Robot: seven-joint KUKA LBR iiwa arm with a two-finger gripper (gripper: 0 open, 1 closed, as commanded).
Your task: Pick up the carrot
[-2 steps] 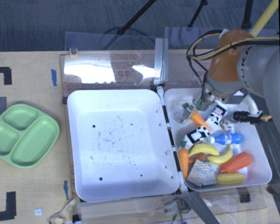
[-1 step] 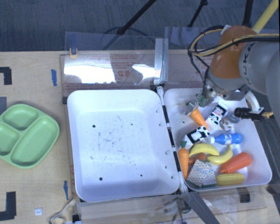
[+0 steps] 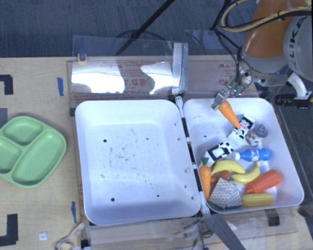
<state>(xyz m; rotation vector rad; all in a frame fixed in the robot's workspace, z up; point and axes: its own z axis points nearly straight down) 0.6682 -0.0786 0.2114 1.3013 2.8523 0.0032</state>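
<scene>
Camera view: the carrot (image 3: 228,112) hangs from the clamped jaws of the gripper (image 3: 220,99) over the right bin's (image 3: 292,184) far side; gripped only at its tip, it could swing and slip.

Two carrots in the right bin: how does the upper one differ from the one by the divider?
The upper carrot lies slanted at the gripper, apart from the pile. The lower carrot lies along the divider wall, against the bananas, and looks a darker orange. Both are orange and tapered.

Wooden bench (image 3: 31,75) bears two white bins (image 3: 132,158), green divided plate (image 3: 26,150).
</scene>
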